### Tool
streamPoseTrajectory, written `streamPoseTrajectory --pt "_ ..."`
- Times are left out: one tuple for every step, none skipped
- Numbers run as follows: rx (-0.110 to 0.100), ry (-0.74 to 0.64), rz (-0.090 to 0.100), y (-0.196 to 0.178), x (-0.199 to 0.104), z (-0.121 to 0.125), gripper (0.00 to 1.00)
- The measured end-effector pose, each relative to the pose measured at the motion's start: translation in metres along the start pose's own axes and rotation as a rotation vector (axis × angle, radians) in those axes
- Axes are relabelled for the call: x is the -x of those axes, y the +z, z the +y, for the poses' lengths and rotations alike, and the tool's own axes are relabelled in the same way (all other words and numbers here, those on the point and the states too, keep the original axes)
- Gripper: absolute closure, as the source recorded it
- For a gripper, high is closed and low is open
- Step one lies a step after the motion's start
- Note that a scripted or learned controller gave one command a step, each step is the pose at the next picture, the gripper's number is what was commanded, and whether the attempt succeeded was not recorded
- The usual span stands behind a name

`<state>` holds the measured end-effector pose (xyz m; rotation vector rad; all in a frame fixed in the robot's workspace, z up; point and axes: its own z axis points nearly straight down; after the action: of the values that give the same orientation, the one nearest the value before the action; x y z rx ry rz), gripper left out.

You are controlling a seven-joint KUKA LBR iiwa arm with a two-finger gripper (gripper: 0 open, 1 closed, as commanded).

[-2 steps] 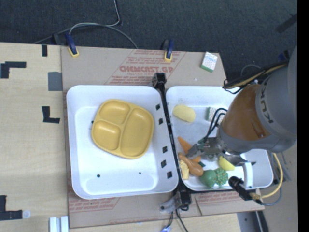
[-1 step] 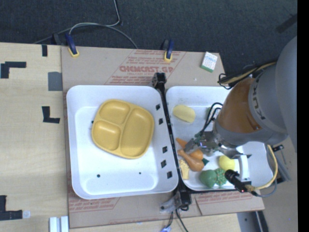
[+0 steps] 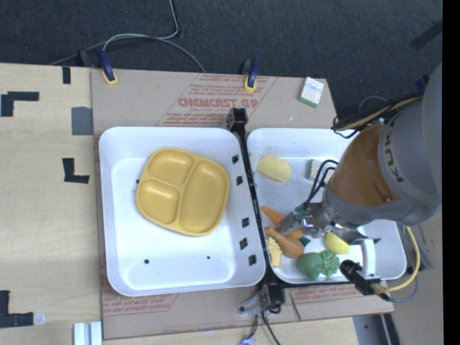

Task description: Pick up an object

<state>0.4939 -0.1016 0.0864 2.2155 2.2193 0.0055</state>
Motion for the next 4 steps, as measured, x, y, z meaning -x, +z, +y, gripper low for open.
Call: streamPoseTrajectory --pt "0.0 0.0 0.001 -0.01 0.0 0.001 1.0" --pt "0.005 0.004 -0.006 -0.011 0.003 0.001 0.0" --pt "-0.004 0.0 0.001 0.001 -0.004 0.048 0.0" --pt "0.0 0.001 -0.001 0.0 -0.001 0.016 0.0"
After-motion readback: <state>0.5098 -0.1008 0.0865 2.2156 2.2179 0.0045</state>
